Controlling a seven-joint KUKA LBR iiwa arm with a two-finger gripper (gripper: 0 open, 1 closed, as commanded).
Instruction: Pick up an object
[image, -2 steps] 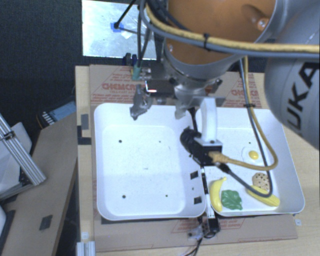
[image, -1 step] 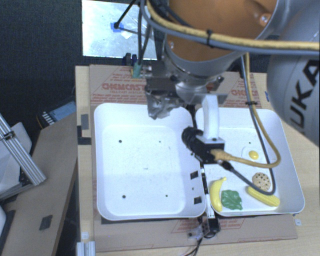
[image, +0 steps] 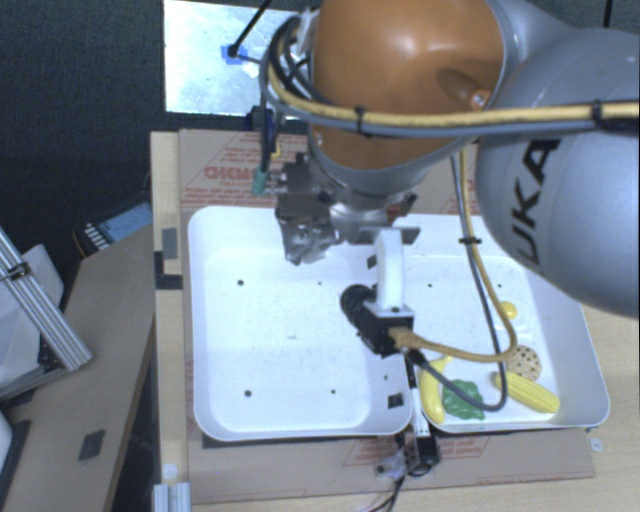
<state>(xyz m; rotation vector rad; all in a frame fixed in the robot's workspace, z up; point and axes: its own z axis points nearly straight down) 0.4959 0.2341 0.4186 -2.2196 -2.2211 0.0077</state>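
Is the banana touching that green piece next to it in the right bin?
Touching. The camera view shows the green piece lying against the banana in the right bin, their edges meeting with no white floor between them.

Arm (image: 560, 190): grey, entering from the right, large in the upper frame. Orange band (image: 400, 70): directly above the wrist. Yellow cable (image: 440, 118): runs across the band. Gripper (image: 305, 240): metallic grey, pointing downward beneath the wrist, left of centre. Finger state: not discernible.
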